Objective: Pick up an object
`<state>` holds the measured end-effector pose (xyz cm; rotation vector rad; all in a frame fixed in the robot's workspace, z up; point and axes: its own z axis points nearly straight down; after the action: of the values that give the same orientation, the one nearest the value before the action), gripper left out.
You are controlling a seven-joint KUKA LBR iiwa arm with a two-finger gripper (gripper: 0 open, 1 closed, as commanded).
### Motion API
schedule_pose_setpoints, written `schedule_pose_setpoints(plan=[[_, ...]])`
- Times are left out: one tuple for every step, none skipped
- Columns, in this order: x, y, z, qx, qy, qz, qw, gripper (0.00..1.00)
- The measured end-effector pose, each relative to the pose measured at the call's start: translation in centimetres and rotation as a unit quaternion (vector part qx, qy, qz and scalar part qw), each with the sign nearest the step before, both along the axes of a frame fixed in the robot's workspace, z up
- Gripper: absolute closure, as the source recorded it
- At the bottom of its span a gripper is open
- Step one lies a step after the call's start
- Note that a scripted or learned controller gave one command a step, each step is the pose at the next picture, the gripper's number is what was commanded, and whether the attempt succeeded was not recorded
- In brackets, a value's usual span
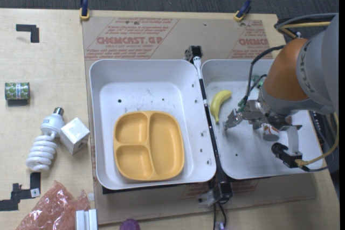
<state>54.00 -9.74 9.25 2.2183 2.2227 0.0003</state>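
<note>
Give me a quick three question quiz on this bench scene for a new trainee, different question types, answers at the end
1. True or false: the banana lies in the same bin as the yellow divided plate.
2. Which lies outside the bins: A) banana B) light bulb C) yellow divided plate?
3. Fill in: the gripper is over the ____ bin.

Key: 1 false; 2 B; 3 right, near the banana.

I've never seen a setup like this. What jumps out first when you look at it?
Probably the yellow divided tray, bright against the left white bin. Next, the big grey and orange arm coming in from the right, its claw low in the right white bin just beside a small banana. Off on the bench to the left lies a spiral light bulb.
</note>
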Motion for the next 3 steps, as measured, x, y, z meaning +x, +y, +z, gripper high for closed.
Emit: schedule_pose_setpoints(plan=[[0.1, 0.0, 1.0, -0.0005, -0.001, 0.001, 1.0, 1.0], [8.0, -4.1, 0.0, -0.0004, 0.0, 0.0, 1.0, 1.0], [8.0, -4.1, 0.0, -0.0005, 0.0, 0.0, 1.0, 0.0]])
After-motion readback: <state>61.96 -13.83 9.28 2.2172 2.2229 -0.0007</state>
